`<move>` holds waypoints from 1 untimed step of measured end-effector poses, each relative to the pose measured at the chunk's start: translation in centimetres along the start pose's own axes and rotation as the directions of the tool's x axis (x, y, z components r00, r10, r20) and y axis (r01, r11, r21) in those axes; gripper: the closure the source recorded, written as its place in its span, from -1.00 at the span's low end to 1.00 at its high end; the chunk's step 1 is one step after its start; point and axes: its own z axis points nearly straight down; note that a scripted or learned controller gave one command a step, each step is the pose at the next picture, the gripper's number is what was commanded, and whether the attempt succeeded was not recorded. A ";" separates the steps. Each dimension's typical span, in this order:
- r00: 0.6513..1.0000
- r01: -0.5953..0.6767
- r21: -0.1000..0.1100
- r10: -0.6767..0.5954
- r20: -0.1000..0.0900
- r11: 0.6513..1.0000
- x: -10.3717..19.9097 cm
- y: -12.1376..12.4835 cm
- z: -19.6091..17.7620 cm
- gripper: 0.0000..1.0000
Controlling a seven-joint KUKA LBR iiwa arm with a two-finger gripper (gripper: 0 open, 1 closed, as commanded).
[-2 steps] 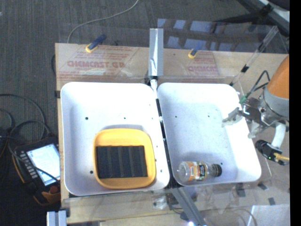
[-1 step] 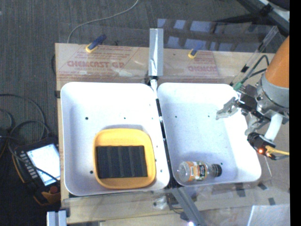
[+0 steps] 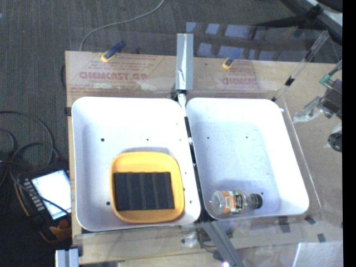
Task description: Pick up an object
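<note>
Lying against right bin's near wall: bottle.

Both bins are white: the left bin and the right bin. The tray is yellow, with a black ribbed panel in its middle. The bottle is clear, with an orange label and a dark cap. The tabletop is tan, with red lettering.

Glossy white plastic bins; clear plastic bottle; matt yellow tray.
</note>
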 end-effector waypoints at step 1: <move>0.997 -0.079 0.005 0.079 -0.007 0.997 0.4 0.2 24.1 -1.00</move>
